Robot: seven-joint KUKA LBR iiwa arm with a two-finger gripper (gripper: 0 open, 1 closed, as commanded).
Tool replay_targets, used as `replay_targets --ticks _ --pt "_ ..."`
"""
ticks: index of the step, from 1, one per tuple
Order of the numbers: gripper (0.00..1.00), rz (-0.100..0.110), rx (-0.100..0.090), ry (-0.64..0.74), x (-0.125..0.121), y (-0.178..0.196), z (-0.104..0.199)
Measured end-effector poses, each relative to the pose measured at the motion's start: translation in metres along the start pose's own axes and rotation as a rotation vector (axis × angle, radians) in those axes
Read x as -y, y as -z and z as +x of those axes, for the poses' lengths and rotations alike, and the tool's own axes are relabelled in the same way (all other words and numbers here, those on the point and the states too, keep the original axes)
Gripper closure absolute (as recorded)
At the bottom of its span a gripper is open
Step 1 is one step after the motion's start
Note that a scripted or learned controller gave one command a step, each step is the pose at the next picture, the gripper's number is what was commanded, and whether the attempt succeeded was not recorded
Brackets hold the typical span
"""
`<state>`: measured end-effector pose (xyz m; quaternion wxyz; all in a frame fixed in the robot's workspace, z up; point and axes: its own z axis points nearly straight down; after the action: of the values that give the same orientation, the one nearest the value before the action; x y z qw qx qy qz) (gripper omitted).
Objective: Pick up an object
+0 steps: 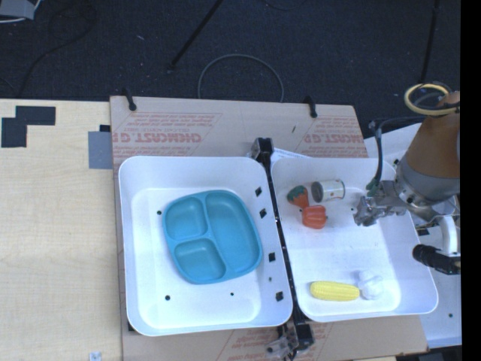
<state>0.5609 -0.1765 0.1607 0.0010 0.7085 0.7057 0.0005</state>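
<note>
The right bin (338,258) holds several small items: an orange-red pepper-like toy (314,216), a small orange piece with a green top (299,195), a white and grey cylinder (328,191), a yellow corn cob (334,291) and a small white lump (370,286). My gripper (366,210) hangs over the right part of this bin, to the right of the cylinder and the pepper and apart from both. I see nothing between its fingers.
The left bin (143,277) holds a blue divided plate (212,235). A black divider (274,232) runs between the bins. Cardboard (225,130) lies under them. The arm's orange band (440,138) stands at the right edge.
</note>
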Motion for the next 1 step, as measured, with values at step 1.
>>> replay_targets --ticks 1 --pt "1.0 0.001 0.0 -0.005 0.0064 0.0465 -0.0066"
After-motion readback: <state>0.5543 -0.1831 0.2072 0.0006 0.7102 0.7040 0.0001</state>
